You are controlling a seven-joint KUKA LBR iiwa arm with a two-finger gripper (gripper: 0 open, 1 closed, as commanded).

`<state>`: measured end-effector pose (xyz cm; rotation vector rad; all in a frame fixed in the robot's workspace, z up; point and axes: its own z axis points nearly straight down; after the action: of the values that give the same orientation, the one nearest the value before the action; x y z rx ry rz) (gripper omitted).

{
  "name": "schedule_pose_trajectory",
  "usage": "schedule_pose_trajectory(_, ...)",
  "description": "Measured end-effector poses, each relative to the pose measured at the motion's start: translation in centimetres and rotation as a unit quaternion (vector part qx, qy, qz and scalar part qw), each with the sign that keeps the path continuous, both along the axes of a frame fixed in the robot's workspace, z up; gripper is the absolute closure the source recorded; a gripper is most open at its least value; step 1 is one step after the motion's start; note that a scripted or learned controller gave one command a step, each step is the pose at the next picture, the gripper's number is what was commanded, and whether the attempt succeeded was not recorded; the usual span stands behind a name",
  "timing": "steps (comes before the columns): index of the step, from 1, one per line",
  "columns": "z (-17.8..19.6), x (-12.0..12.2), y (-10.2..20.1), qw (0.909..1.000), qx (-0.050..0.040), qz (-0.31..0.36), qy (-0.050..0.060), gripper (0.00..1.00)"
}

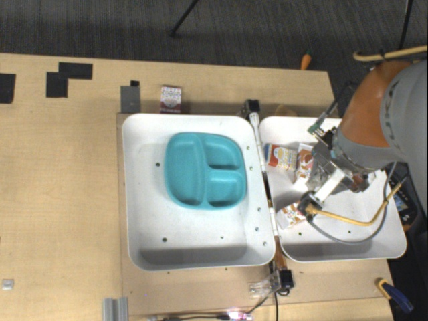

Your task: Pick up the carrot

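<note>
My gripper (319, 169) hangs low over the middle of the right bin (354, 246), under the grey wrist and its orange band. Just left of it lie a small white and orange carton (281, 156) and a second printed packet (304, 164), both on the bin floor. A brown and white wrapper (291, 213) rests near the bin's left wall, below the gripper. The arm covers the bin's right half and whatever lies beneath it.
The left bin (144, 199) holds a teal divided plate (204, 170). A small printed box (171, 98) and a grey block (130, 97) stand on the bench behind the left bin. The divider between the bins (263, 179) runs close to the packets.
</note>
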<state>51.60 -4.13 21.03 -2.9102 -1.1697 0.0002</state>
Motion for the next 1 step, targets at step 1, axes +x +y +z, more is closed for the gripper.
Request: schedule_pose_trajectory(1, -2.71, -2.92, 6.07, 0.9968, -0.0002, -0.08, 0.002, 1.0)
